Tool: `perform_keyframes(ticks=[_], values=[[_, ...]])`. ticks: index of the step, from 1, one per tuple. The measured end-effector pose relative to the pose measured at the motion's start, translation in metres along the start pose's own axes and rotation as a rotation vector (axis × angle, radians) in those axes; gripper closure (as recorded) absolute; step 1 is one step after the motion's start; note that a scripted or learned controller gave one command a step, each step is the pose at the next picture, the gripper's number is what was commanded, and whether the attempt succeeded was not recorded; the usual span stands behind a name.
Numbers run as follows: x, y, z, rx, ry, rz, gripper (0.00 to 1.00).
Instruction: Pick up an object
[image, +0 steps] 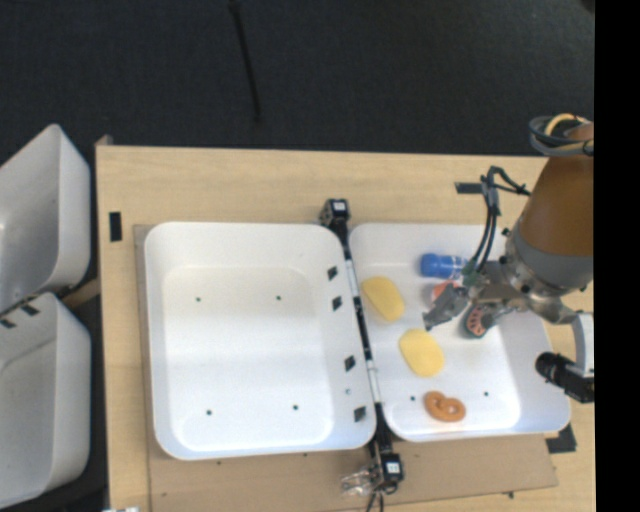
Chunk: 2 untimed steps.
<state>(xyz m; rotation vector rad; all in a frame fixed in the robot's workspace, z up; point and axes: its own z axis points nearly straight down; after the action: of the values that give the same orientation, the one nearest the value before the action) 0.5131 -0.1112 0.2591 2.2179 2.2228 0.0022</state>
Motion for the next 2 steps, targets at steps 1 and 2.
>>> perform_keyframes(ticks=[1,2], values=[[-0.021,0.011,0.112,0.009,0.0,0.003,0.0],[0.01,0.039,0.157,-0.005,-0.004,-0.001,0.0]])
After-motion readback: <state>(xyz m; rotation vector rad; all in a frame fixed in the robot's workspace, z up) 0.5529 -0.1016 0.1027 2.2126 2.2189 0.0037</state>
